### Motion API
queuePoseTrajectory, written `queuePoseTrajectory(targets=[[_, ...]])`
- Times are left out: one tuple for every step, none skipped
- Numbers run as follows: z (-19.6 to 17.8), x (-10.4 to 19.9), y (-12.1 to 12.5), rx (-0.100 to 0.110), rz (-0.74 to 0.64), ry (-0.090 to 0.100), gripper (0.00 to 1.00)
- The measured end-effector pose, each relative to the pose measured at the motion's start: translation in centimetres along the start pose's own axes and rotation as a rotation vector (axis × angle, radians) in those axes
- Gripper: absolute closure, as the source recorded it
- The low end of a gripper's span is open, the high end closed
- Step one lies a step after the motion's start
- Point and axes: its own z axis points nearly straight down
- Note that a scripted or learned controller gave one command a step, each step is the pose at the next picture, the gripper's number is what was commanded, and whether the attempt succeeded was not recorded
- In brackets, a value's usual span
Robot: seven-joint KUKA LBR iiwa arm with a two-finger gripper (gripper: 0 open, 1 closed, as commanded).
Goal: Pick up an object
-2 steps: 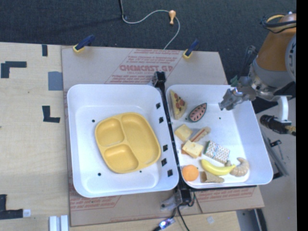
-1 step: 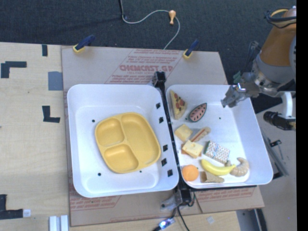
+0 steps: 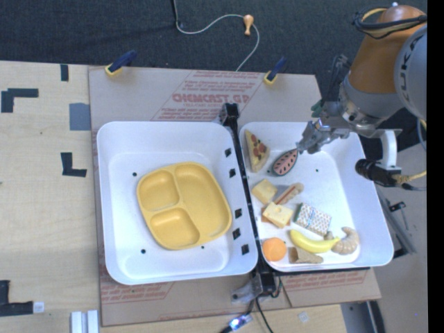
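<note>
While my arm (image 3: 385,54) reaches in from the right over the far corner of the right-hand bin (image 3: 371,220), my claw (image 3: 307,143) hangs low there, its tips just above the upper end of a reddish, speckled toy food piece (image 3: 285,162), perhaps a strawberry slice. From this angle I cannot tell whether my claw is apart or together, nor whether it touches that piece.

Just left of the speckled piece, against the bin's left wall, lies a pizza slice (image 3: 257,150), tilted with its point toward the near side. Nearer the camera sit a pale yellow cheese wedge (image 3: 263,191) and, touching it on the right, a small hot dog (image 3: 288,193) lying at a slant. Below those is a second yellow cheese block (image 3: 277,215), and beside it a white packet with coloured speckles (image 3: 313,220). Along the near edge of this bin a banana (image 3: 311,241) curves from left to right, with a tan croissant-like piece (image 3: 349,240) at its right end, an orange (image 3: 275,249) at its left, and a brown slab (image 3: 304,256) tucked under the banana.

The left-hand bin (image 3: 118,151) touches the right one along a shared black-clipped edge. It holds a single yellow divided plate (image 3: 184,205) with three compartments, lying flat near the middle.

Both bins rest on a cardboard sheet (image 3: 208,96) clamped at its far edge.
</note>
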Motion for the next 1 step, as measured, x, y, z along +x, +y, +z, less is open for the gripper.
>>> queuePoseTrajectory(targets=[[0.22, 5.16, -1.51, 0.002, 0.001, -0.001, 1.00]])
